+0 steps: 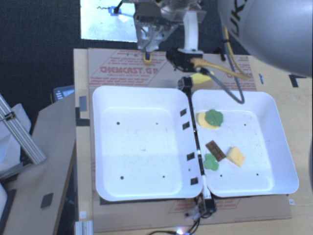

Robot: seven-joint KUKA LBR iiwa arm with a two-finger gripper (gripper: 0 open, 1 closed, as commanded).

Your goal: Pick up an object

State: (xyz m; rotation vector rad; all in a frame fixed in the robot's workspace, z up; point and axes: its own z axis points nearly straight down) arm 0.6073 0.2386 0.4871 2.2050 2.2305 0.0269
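My gripper (148, 53) hangs high over the cardboard behind the left bin (105, 131), at the top of the view. Its fingers come close together and pinch a small yellow piece (146, 59) at their tips. In the right bin (274, 170) lie a flat yellow disc (202, 121) with a green leafy piece (214, 117) partly on it, a brown block (215, 151), a second small green piece (211, 163) and a yellow wedge (235, 156).
A black clip strip (193, 141) runs along the seam between the two bins. Yellow and grey cables (220, 72) trail over the right bin's far edge, beside a yellow object (199, 79) on the cardboard. The arm's big grey body (274, 18) covers the top right.
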